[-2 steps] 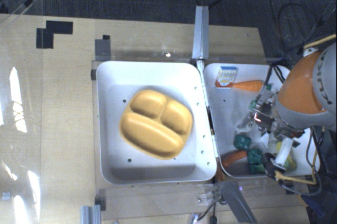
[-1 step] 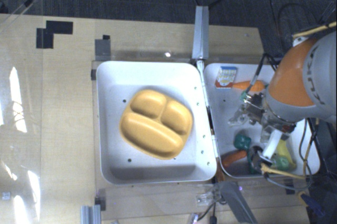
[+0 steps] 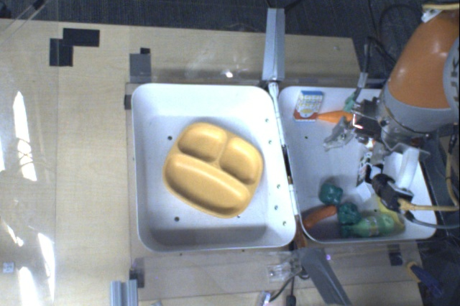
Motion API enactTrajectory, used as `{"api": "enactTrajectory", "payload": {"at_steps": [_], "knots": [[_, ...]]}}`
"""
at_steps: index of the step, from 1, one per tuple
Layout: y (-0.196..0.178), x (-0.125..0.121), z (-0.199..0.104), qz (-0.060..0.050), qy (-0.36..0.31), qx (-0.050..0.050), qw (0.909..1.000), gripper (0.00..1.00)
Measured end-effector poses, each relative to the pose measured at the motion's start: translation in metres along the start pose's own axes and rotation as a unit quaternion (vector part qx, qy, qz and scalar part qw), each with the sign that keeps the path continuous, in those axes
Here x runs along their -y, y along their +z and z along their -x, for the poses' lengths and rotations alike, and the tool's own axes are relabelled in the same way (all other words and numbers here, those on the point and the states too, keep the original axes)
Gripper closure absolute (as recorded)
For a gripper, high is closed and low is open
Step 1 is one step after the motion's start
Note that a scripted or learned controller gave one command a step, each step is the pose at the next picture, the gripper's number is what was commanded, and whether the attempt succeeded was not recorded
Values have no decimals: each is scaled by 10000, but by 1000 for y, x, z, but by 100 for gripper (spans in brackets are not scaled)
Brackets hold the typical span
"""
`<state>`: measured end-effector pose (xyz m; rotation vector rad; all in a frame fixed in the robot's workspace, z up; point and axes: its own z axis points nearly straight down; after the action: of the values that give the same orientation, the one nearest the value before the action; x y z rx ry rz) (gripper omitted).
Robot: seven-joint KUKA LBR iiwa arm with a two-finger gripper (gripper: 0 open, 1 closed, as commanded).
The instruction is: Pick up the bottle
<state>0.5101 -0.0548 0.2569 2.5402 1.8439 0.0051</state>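
Note:
A yellow-green bottle (image 3: pixel 376 225) lies on its side in the near right corner of the right bin (image 3: pixel 309 175). It rests against a teal toy (image 3: pixel 348 215). My gripper (image 3: pixel 339 135) hangs over the far half of that bin, well above and behind the bottle, with nothing visibly held. Just behind the gripper lies an orange carrot-like piece (image 3: pixel 330 116). The grey arm with its orange band (image 3: pixel 430 60) comes in from the right and covers the bin's right side.
The left bin (image 3: pixel 147 154) holds a large yellow bread-shaped object (image 3: pixel 214 167). In the right bin are a small printed packet (image 3: pixel 307 105), a second teal toy (image 3: pixel 331 192) and an orange-brown sausage shape (image 3: pixel 320 214). Cables (image 3: pixel 392 189) dangle near the bottle.

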Motion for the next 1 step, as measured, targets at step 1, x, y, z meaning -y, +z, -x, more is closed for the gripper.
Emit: {"api": "enactTrajectory", "payload": {"at_steps": [1], "knots": [[153, 7, 32, -19, -728, 0, 9973, 0]]}}
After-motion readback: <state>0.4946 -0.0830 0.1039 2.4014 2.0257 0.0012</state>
